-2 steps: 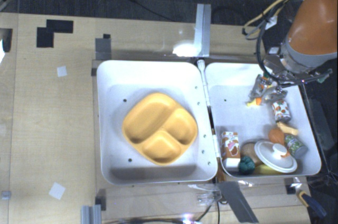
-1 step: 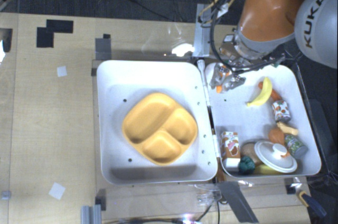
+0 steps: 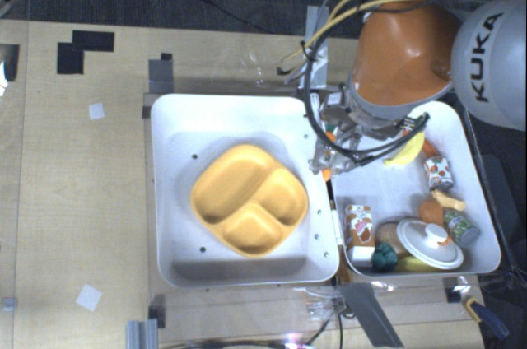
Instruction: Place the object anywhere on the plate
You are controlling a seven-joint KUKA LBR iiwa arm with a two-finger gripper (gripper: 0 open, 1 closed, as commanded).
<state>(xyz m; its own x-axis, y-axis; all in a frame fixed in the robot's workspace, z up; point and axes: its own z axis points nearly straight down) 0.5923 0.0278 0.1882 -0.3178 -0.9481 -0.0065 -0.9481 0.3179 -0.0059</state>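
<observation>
A yellow plate (image 3: 249, 197) with three compartments lies in the middle of the left bin (image 3: 177, 257), with nothing on it. My gripper (image 3: 333, 152) hangs below the orange wrist band, over the divide between the two bins at the right bin's upper left corner. The wrist hides most of it. Small orange bits (image 3: 328, 171) show at the gripper's lower end; I cannot tell whether they belong to an object or to the tool. The plate sits to the gripper's lower left, apart from it.
The right bin (image 3: 482, 183) holds a banana (image 3: 408, 151), a small printed can (image 3: 438, 172), a carton (image 3: 359, 224), a white lidded dish (image 3: 428, 243), a teal item (image 3: 384, 258) and several other toy foods along its lower and right sides. Cables loop above the wrist.
</observation>
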